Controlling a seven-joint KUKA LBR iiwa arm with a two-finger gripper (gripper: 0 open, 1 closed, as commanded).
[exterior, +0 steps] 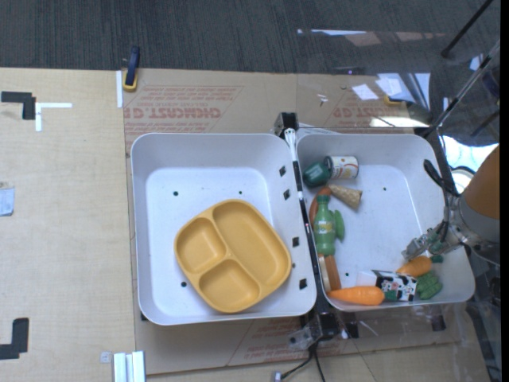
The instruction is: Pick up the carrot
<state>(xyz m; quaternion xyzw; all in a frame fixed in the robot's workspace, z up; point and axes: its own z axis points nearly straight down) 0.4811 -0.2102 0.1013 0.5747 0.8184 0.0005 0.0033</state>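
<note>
While gripper [427, 247] hovers (grip state unclear) | carrot [356, 295] lies apart, toward right bin's [382, 153] front wall

- Two shallow white plastic bins [151, 213] side by side on the counter.
- One yellow three-compartment plastic plate [231, 255].
- One orange toy carrot [356, 295].
- One green plastic bottle [324, 228].
- One small tin can [332, 169] with a green end.
- One tan cone-shaped piece [347, 195].
- One black-and-white carton [395, 286].
</note>
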